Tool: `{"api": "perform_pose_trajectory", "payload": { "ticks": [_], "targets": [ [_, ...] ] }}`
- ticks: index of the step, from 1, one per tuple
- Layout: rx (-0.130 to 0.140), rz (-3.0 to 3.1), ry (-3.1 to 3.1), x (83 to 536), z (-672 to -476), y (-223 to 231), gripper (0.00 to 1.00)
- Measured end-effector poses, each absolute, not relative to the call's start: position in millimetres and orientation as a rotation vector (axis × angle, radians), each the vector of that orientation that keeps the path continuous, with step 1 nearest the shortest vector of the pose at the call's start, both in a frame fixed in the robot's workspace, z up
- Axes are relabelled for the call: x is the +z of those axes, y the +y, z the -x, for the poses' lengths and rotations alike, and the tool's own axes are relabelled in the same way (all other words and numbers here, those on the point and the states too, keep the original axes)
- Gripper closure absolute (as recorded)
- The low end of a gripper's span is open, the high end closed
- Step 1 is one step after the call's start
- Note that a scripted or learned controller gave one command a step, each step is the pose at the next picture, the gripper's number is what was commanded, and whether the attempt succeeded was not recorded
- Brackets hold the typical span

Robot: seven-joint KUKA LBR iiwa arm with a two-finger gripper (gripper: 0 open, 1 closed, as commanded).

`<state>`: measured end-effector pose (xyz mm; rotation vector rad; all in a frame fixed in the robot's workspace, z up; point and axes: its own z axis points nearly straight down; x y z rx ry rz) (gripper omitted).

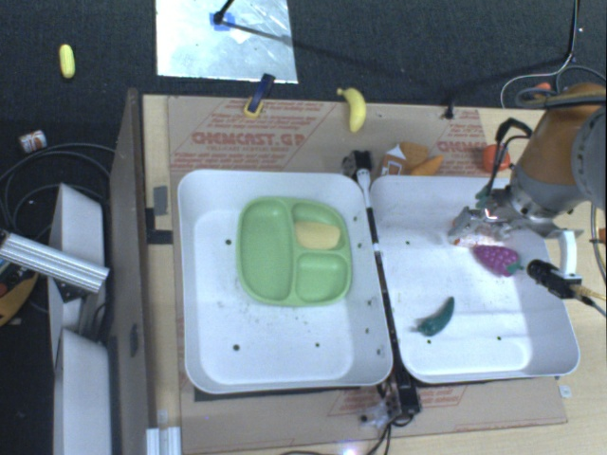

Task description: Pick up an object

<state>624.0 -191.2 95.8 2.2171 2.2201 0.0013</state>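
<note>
Purple grape bunch lies in the right bin, just below and beside your tool, which hangs low over the bin's upper right part. You cannot tell from this angle whether the tool is released or clenched. Green pepper lies nearer the bin's front. Left bin holds a green divided plate carrying a yellow item.

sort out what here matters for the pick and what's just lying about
For the pick:
- tool, over the right bin
- purple grapes, just beside the tool
- dark green pepper, lower in that bin
- green divided plate with a yellow item, in the left bin

Lying about:
- banana on the bench behind the bins
- yellow piece on the floor
</note>
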Motion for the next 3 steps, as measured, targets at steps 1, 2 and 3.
{"api": "perform_pose_trajectory", "payload": {
  "ticks": [1,2,3],
  "targets": [
    [0.004,-2.217,2.217,147,-613.5,-208,0.0],
    [0.0,-2.219,2.222,126,-608.7,-206,0.0],
    [-0.002,-2.222,2.223,82,-587.3,-206,0.0]
  ]
}}
